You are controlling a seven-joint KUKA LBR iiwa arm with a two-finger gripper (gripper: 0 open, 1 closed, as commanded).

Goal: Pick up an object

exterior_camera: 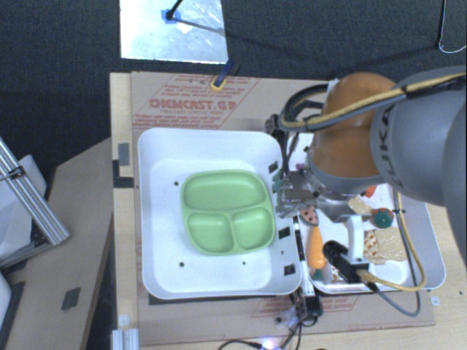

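The left bin (157, 195) holds a smooth green plate (226, 211) with three compartments, probably moulded plastic. In the right bin (432, 270), a glossy orange carrot (315, 248) lies just toward the view's bottom from the claw (328, 204), with its long axis running along the bins' divider. It is likely the nearest pick. I cannot tell whether the claw is spread or closed. Further right sit a round teal-and-red ball (381, 217) and a flat, gridded cracker (385, 245).
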